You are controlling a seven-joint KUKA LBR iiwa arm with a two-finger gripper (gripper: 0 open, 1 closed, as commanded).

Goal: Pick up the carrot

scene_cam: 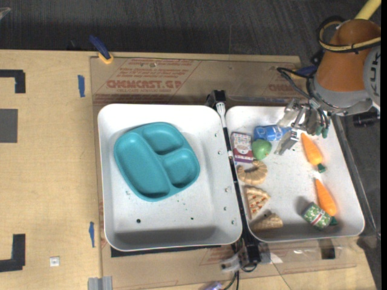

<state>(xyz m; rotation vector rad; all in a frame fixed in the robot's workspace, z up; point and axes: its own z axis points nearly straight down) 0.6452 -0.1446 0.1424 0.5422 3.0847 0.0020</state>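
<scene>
while the arm hangs over the right bin, nothing is lifted yet.

step: approach, as i judge it; the grasp is not yet made.

end effector [300,125]: low over the upper part of the right bin [351,162], metal fingers pointing down and left. nothing sits between them. whether they stand wide or narrow i cannot tell, the parts blur together.

carrot [312,150]: lying in the right bin just below and right of the end effector, orange body slanting, green end toward the lower right. very near the fingers; whether touching them i cannot tell.

second carrot [325,197]: lower in the same bin, near the right wall, beside a green packet [316,216].

other things: a blue item [266,132] and a green ball [261,148] just left of the end effector; a small carton [242,147] by the left wall; below it, pastry-like pieces [253,173].

left bin [121,222]: holds a teal divided plate [157,159].

counter [48,162]: brown board under both bins.

next move: shift slightly right and down so the fingers straddle the near carrot across its narrow width, turned to suit its slant, then close and lift.

risk: the blue item and ball crowd the left side and could be nudged.
</scene>
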